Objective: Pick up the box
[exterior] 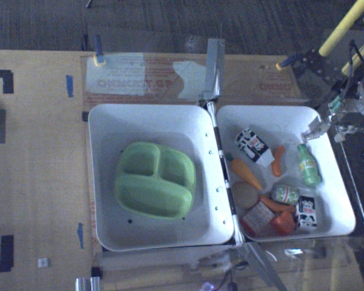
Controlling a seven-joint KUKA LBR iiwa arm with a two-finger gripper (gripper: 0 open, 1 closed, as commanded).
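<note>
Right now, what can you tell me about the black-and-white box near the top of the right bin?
The box is a small carton with a black-and-white cow-like pattern and a paler end. It looks like cardboard or a plastic toy. It lies flat and turned diagonally on the floor of the right bin, in the upper left part, near the divider. An orange carrot lies just below it; whether they touch is unclear. Nothing grips it.

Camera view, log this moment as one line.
claw: above right bin's far-right corner | box: lying in bin, not held | green tray: left bin
</note>
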